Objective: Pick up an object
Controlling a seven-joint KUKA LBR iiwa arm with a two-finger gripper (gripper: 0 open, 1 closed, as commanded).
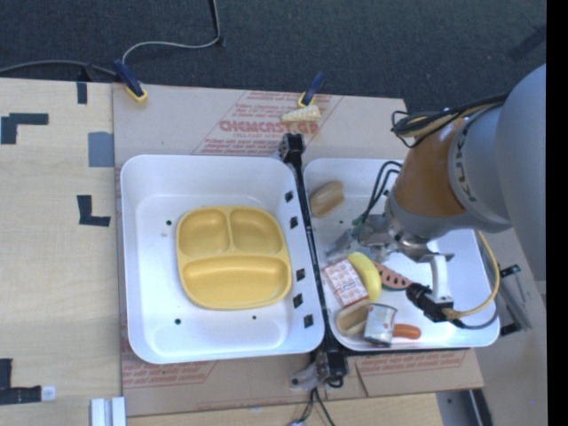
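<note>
The right bin (461, 331) holds several small items: a tan bread roll (326, 197), a yellow banana (365, 273), a red-and-white packet (343, 282), a silver can (380, 323) and a small orange carrot (406, 331). The arm comes in from the right, its orange band over the bin's middle. My gripper (371, 235) hangs low in that bin, just above and left of the banana, with the arm covering most of it. I see nothing between its fingers.
The left bin (142, 264) carries a yellow divided plate (234, 257). A black divider (302, 229) runs between the bins. Black cables (448, 309) loop from the wrist over the right bin's front. Clamps and a yellow wedge (302, 113) sit on the cardboard behind.
</note>
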